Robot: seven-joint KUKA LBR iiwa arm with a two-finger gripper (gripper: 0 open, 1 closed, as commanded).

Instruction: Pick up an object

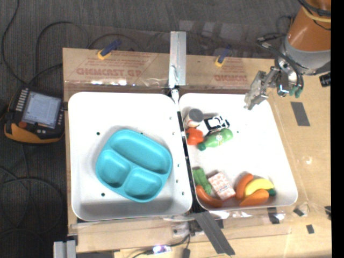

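Toy veggies (236, 190) crowd the right bin's (279, 144) front; gripper (257, 94) jaws look open, empty, so drop straight, centred over one.

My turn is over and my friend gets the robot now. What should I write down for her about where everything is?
Gripper: up at the far right corner of the right bin, above its rim, with nothing between its fingers.
Toys, all in the right bin: a green one, an orange-red one and a black and white one by the divider; a yellow banana, orange pieces and a small box along the near edge.
Left bin: a blue divided plate.
Done: nothing picked up so far.
Left: go down to a toy, grab it, lift it.
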